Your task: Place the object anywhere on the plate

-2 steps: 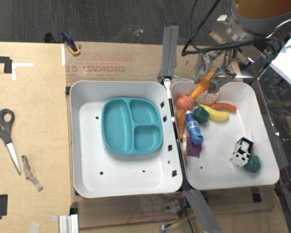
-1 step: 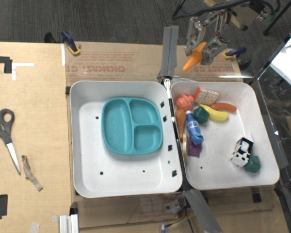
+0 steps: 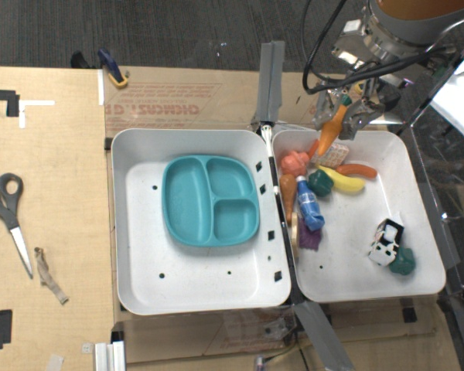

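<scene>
Cardboard and pale wood cover the counter (image 3: pixel 46 207), where two shallow white bins sit side by side beneath the fixed camera. At left, the left bin (image 3: pixel 139 284) carries a teal plate (image 3: pixel 211 200) with three compartments, lying flat near the bin's middle, nothing on it. At right, my arm (image 3: pixel 417 6), grey with an orange band, reaches in over the far edge of the right bin (image 3: pixel 356 277). My end effector (image 3: pixel 342 113) hangs above that bin's far-left corner with an orange carrot (image 3: pixel 329 135) clamped between its fingers, the carrot tilted, its lower end pointing down toward the pile below. It is well apart from the plate, with the wall between the bins in the way.

Below the carrot lies a cluster of toys along the right bin's left side: a pink piece (image 3: pixel 295 161), a dark green piece (image 3: pixel 320 182), a yellow banana (image 3: pixel 342 179), an orange-red piece (image 3: pixel 357 170), a blue bottle (image 3: pixel 308 205) lying on its side and a purple piece (image 3: pixel 309 238) just beside it. Nearer the camera, a black-and-white toy cow (image 3: pixel 386 242) stands touching a teal-green lump (image 3: pixel 403 263), well apart from the cluster.

On the wood at far left, a pair of grey-handled scissors (image 3: pixel 9 215) lies flat. A blue-and-yellow clamp (image 3: pixel 112 68) sits at the cardboard's far edge.
</scene>
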Available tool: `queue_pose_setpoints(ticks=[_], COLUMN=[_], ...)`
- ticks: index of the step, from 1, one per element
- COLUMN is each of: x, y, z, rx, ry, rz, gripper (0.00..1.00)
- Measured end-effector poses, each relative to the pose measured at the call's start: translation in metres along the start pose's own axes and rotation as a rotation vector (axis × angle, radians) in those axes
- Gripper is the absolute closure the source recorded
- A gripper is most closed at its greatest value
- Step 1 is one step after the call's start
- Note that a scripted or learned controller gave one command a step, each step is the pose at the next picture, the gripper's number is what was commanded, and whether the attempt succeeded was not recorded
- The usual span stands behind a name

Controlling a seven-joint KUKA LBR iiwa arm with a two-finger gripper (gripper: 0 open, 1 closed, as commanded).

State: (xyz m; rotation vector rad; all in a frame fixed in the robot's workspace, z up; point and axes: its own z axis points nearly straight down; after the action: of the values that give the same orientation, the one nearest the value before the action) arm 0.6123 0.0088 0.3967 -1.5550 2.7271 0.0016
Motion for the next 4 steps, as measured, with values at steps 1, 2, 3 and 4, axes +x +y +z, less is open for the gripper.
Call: queue_pose_setpoints(ticks=[1, 2, 3, 4], x=[0.007, 0.037, 0.039, 0.003], y=[-0.016, -0.029, -0.078, -0.052], z=[0.092, -0.025, 0.029, -0.014], rx=[0.000, 0.002, 0.002, 0.003], ry=[0.000, -0.002, -0.001, -0.002], rz=[0.086, -0.226, 0.225, 0.591], gripper=[1.00, 1.00, 1.00, 1.00])
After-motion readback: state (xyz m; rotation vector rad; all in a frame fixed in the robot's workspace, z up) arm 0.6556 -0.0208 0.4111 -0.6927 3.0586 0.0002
